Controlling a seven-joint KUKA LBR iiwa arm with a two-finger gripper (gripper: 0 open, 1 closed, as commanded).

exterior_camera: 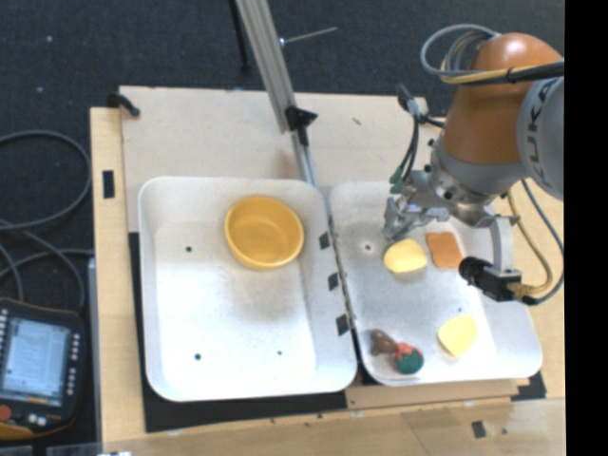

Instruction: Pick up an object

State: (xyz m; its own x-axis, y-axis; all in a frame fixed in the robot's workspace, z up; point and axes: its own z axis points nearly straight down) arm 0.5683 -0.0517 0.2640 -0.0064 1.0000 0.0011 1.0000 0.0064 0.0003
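Note:
My gripper (407,218) hangs over the back of the right bin (429,350), just above and behind a pale yellow rounded object (406,256). An orange-brown block (444,250) lies right beside that object. A yellow wedge (458,334) rests near the bin's front right. A small brown piece (383,342) and a red-and-green toy (408,357) sit at the front edge. Nothing shows between the fingers.
A yellow bowl (264,232) stands at the back of the left bin (190,350). A slanted metal pole (275,74) rises from behind the bins' divider. A black attachment (489,275) juts from the arm over the right bin.

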